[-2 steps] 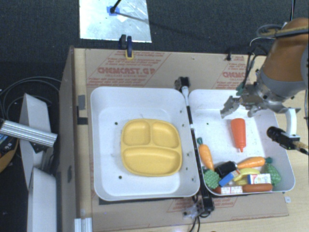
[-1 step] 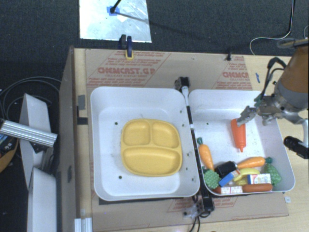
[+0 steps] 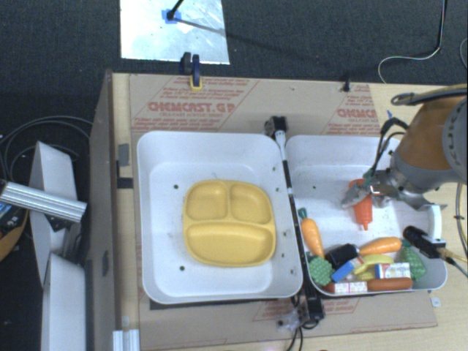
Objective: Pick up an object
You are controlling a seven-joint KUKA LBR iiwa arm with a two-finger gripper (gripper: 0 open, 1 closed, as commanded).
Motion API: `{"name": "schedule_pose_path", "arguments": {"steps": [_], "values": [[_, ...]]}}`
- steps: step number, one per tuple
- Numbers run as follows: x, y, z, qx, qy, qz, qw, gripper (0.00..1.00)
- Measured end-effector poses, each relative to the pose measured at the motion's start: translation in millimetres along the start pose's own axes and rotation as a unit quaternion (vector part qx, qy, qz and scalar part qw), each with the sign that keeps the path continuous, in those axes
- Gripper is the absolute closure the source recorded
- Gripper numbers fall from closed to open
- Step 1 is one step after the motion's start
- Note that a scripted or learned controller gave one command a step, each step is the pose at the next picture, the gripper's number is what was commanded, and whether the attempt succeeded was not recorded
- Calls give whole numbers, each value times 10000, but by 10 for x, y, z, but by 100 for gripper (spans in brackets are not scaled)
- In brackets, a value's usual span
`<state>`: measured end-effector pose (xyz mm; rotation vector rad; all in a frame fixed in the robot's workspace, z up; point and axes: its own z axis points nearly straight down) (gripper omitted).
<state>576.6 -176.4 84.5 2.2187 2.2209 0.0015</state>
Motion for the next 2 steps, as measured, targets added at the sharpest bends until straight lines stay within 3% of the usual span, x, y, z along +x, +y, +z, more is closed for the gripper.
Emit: {"name": "schedule_pose_path", "arguments": {"steps": [1, 2], "values": [[0, 8, -106, -10, -1, -4, 10000, 100], [719, -18, -395, 2, 11, -17, 10000, 100]]}}
